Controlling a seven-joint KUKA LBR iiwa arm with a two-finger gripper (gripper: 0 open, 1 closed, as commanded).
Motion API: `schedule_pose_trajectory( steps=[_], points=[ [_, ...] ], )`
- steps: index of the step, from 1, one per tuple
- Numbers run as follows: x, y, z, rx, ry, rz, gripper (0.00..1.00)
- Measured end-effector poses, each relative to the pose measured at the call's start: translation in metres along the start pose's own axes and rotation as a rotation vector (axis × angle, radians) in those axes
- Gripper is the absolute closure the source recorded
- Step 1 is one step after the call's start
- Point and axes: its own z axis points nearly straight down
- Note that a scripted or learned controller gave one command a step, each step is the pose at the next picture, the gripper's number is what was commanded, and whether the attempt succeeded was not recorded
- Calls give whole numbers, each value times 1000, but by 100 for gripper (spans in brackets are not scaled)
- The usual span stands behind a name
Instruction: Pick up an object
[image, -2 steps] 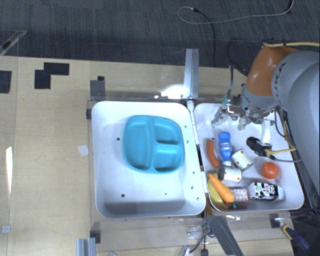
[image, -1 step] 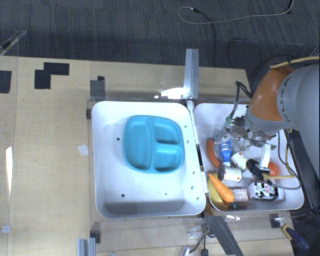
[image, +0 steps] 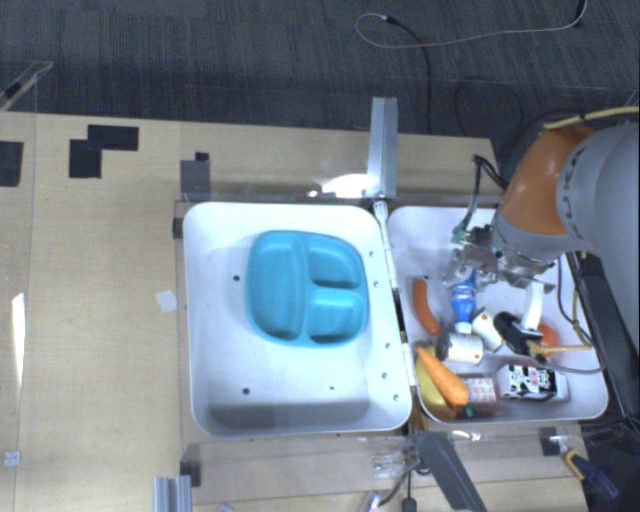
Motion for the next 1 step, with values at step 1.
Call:
schedule_pose_trajectory(
  steps=[1],
  points=[
    [52, 37, -84, 13, -5, -28, 100]
  ],
)
